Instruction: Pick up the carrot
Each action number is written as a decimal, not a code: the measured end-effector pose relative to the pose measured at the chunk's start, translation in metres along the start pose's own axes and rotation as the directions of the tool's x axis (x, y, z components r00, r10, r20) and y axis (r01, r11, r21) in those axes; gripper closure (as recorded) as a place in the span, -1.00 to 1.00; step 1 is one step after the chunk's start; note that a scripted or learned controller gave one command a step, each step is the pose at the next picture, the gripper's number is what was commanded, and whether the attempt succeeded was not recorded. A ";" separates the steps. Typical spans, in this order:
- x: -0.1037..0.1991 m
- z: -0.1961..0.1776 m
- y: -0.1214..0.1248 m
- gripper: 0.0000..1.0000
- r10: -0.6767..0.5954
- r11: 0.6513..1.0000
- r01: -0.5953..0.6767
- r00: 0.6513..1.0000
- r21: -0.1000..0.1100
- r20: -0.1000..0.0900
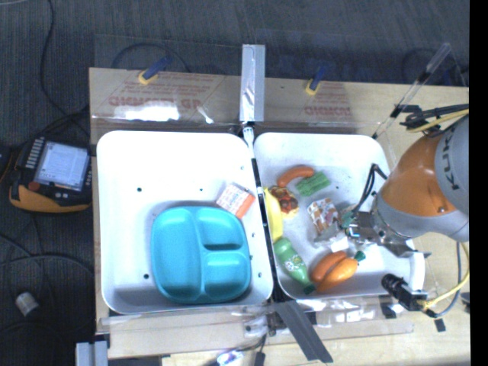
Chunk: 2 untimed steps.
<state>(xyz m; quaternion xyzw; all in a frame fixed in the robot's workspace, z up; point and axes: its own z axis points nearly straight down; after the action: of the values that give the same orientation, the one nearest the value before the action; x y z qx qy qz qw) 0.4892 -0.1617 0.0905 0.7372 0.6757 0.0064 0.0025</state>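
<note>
While jaws (355, 242) state unclear | carrot (333, 268) just below | green bottle (292, 258) alongside, packet (323, 216) above

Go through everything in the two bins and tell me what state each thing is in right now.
carrot: lying in the right bin, near its front edge, not lifted
hand: low over the right bin, just above the carrot
blue divided tray: flat in the left bin
small carton: lying by the tray's far corner
</note>
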 end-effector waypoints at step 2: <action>0.009 -0.143 -0.005 -1.00 0.217 0.976 -0.217 0.976 0.012 0.013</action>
<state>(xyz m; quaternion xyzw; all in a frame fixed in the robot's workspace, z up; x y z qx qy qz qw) 0.4836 -0.1528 0.2332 0.8065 0.5912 -0.0024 0.0009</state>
